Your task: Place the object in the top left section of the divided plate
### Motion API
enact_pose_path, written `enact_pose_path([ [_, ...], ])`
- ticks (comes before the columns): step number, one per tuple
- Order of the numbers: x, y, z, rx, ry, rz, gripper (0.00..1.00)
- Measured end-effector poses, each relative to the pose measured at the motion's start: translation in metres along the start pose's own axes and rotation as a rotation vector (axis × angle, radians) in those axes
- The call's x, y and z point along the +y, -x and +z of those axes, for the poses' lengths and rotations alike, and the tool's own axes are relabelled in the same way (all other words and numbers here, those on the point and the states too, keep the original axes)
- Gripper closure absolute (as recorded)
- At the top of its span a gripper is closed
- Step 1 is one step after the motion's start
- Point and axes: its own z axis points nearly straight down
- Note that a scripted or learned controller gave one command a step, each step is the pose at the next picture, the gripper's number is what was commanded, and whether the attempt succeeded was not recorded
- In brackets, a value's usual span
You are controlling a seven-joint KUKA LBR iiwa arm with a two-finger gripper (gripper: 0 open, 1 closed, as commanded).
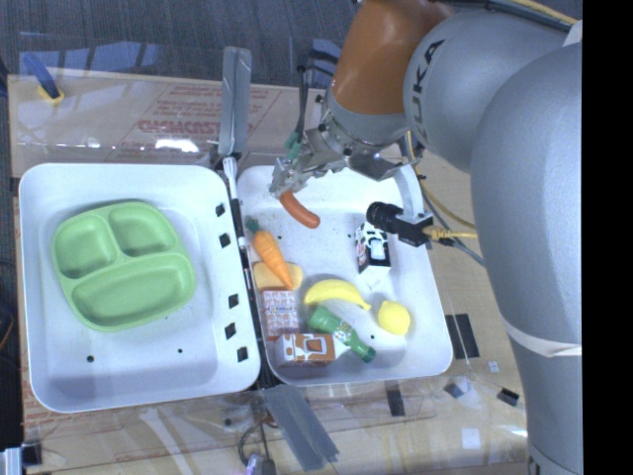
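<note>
The grey arm (475, 87) reaches in from the right, its orange band above the far edge of the right bin (427, 300). The hand (287, 178) hangs low over that bin's far left corner, pointing down and to the left. From this angle I cannot tell whether the hand is spread or pressed together.

A red-orange sausage (300, 211) lies on the bin floor just beside the hand, slanting from upper left to lower right. Its upper left end sits right under the tip of the hand. I cannot tell whether the two touch.

Nearer the camera, along the right bin's left wall, lies a carrot (270, 255) with its green top toward the sausage. Below it are a pale yellow block (267, 276) and then a printed snack packet (280, 310). An orange-brown carton (305, 347) lies at the bin's near edge. A banana (334, 292) curves across the middle of the bin, a green bottle (338, 330) lies on its side just below it, and a lemon (394, 318) rests to their right.

The left bin (59, 364) holds a green divided plate (124, 300), set slightly askew, with two small sections at the far side and one long section at the near side. Its top left section (84, 243) is well apart from the sausage, across the wall between the bins. Both bins stand on the bench (119, 117).
</note>
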Motion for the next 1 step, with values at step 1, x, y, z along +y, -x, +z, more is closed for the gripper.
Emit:
enact_pose_path([
  [1, 0.0087, -0.0526, 0.0273, 0.001, -0.005, 0.212, 1.0],
])
